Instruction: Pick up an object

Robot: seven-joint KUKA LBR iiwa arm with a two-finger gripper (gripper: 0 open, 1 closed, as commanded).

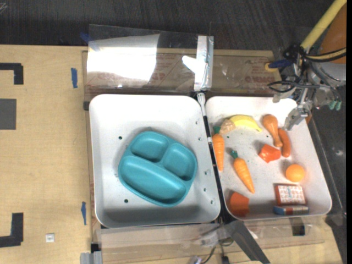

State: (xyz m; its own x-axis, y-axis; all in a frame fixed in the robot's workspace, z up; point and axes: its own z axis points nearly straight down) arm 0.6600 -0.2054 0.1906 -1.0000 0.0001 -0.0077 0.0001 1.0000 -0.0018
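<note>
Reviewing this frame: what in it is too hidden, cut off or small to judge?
- Gripper, camera view: small and dark over the right bin's top corner; its state is unreadable.
- Arm: cut off by the top right edge.
- Small box: print too small to read.
- Orange piece at the right bin's near rim: blurred, identity unclear.

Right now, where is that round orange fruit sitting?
The round orange fruit lies in the right white bin, near its right wall, just above the small red-and-white box and right of the red pepper piece.
</note>
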